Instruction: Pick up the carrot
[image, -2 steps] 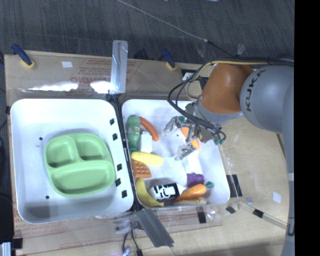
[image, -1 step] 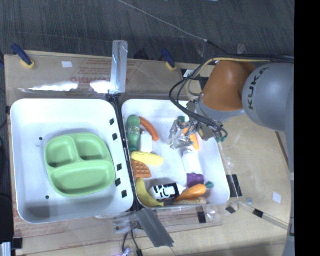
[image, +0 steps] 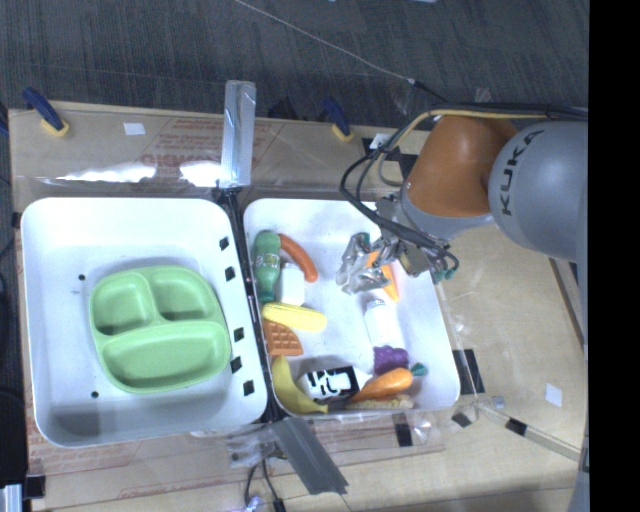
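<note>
One tool (image: 362, 268) over right bin (image: 440, 310) (grip state unclear) | carrot (image: 384, 383) near front wall, apart.

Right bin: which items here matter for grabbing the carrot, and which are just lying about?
For the job:
carrot, near the right bin's front edge
pincer, over the bin's back half

Lying about:
banana
grapes
waffle
corn cob
sausage
white bottle
green tray, left bin
</note>
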